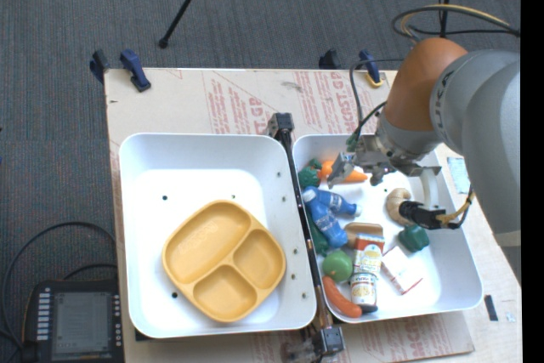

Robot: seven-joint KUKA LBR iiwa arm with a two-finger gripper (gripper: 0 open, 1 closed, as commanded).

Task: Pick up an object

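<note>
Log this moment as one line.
gripper: over right bin, near orange toy | grasp: unclear | yellow tray: left bin

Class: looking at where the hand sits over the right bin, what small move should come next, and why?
Probably a short drop straight down. The hand sits at the right bin's far end, with an orange toy beneath it, and nothing shows between its fingers yet.

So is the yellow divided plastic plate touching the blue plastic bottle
Apart. The camera view shows the yellow divided plastic plate in the left bin and the blue plastic bottle in the right bin, with both bin walls between them.
</note>
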